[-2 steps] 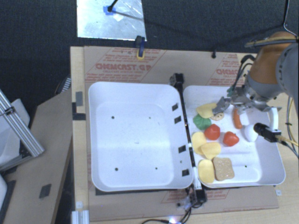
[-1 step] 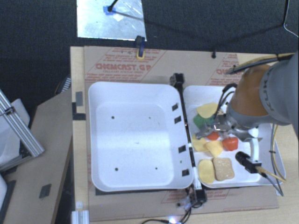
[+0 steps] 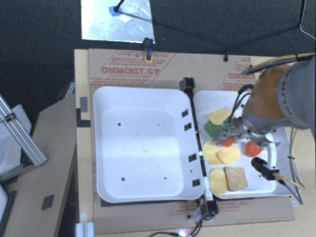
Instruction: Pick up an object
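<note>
My gripper hangs low over the middle of the right bin, under the grey wrist with the orange band. Just below it lies an orange-red piece, and a green piece lies to its left. A pale yellow piece rests behind the green one. A red piece lies to the right under the wrist. Three more yellow pieces and a tan bread-like slab sit toward the front of the bin. Nothing shows between the fingers.
The left bin stands beside the right one, with a row of black clips along the divide. Cardboard underlies both bins. A metal frame stands at the far left.
</note>
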{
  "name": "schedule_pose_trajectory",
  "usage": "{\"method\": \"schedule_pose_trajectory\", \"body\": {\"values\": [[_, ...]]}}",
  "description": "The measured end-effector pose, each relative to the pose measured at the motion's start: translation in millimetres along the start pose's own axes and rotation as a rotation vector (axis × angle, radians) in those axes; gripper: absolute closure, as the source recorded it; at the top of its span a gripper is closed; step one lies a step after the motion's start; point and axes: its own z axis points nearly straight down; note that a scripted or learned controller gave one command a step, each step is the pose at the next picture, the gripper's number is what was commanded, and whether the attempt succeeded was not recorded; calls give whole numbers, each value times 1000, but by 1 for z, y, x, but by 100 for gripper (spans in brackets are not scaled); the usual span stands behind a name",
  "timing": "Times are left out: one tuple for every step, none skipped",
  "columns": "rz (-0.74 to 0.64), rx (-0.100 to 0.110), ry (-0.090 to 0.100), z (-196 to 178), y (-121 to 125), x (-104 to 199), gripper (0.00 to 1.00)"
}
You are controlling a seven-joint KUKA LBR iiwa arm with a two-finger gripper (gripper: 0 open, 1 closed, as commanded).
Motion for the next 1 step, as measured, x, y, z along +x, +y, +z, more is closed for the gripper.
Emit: {"method": "schedule_pose_trajectory", "body": {"values": [[-11,-9,1,-94,78,90,100]]}}
